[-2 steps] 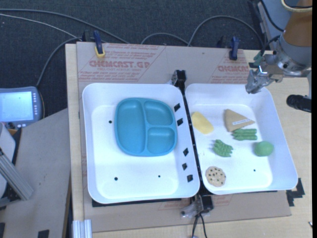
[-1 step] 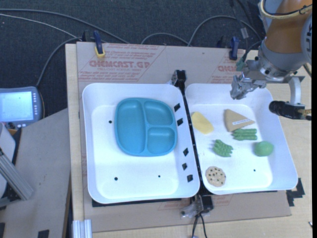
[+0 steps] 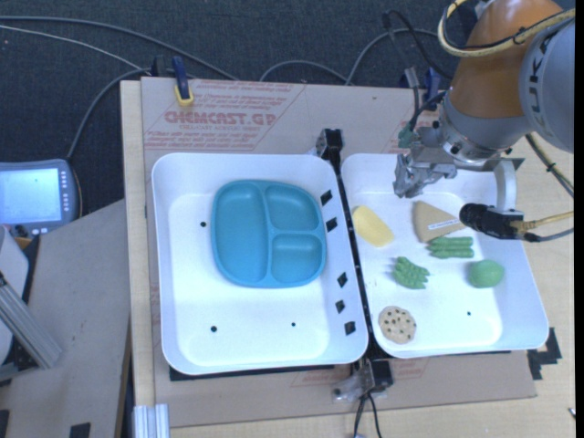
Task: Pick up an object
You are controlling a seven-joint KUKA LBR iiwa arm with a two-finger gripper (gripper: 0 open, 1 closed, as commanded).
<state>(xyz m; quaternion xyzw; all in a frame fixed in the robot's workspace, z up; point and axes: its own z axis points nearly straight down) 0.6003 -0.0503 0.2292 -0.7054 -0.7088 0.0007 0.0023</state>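
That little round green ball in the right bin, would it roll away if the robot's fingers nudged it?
Probably. The green ball looks round and smooth, lying loose on the flat floor of the right bin, so a push likely rolls it. It seems small and light.

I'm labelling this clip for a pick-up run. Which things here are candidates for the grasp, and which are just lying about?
Candidates, right bin, under the gripper:
yellow piece
tan wedge
green beans
green leafy piece
green ball
cookie

Lying about:
blue divided plate in the left bin
small screen
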